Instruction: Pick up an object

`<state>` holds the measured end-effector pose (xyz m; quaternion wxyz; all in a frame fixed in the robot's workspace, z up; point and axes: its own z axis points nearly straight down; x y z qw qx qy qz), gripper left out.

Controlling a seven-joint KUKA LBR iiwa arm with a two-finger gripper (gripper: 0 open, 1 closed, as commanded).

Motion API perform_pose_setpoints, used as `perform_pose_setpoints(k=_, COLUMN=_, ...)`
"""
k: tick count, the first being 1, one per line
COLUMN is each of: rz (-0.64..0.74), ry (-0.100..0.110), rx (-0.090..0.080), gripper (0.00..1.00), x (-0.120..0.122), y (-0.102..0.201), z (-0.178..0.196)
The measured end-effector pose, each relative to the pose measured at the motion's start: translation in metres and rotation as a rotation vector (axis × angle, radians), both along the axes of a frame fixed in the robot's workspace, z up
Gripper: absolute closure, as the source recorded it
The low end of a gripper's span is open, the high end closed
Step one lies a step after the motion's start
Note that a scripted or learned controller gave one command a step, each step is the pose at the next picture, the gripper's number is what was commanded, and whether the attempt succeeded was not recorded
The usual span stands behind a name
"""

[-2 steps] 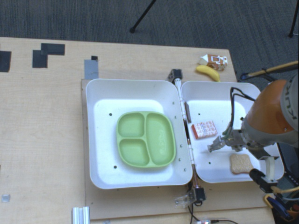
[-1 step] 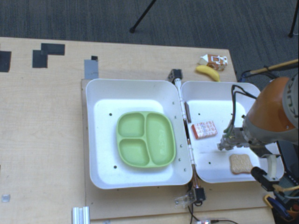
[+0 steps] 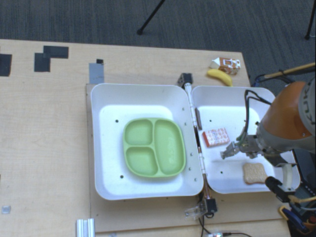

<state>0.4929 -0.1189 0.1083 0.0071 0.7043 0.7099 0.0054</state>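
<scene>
Camera view has my gripper (image 3: 231, 151) low in the right bin (image 3: 217, 179), fingers slightly apart, holding nothing; red box (image 3: 216, 137) just left of it; bread slice (image 3: 254, 173) nearby; green tray (image 3: 154, 147) fills the left bin (image 3: 106, 132)

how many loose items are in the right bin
2. A small red and white box lies near the bin's middle, left of the gripper. A slice of bread lies toward the near right corner. The arm may hide more.
</scene>
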Motion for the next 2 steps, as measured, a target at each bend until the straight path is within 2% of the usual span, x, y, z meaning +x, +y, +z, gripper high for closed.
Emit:
perform_pose_setpoints(k=1, rz=-0.005, ry=0.01, rx=0.001, gripper=0.0, x=-0.004, y=0.036, z=-0.022)
perform_pose_setpoints(k=2, rz=-0.003, ry=0.004, rx=0.001, gripper=1.0, x=-0.002, y=0.036, z=-0.01)
